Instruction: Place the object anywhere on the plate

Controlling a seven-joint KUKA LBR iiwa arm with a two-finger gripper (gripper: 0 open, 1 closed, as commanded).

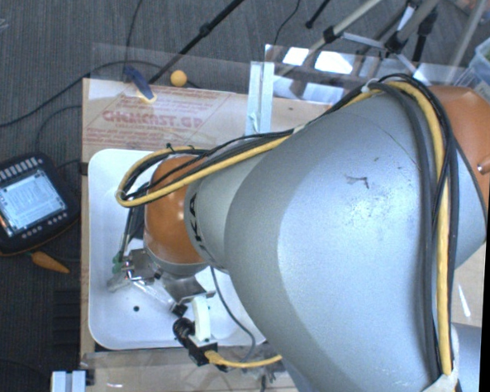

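Reaching down into the left white bin [102,224], grey arm [342,238] with orange band [173,220] covering most of the scene. Tool [128,277] low over the bin floor near the left wall; spread or pressed together, cannot tell. Beside the tool's upper left, a small green object [117,264], too hidden to give its long axis or heading; touching or apart, unclear. Bare white floor ahead of the tool toward the front rim. Beyond the bin's left edge, a teach pendant [21,202] on the floor. Behind, a cardboard sheet [159,119] with an orange ball [178,78].
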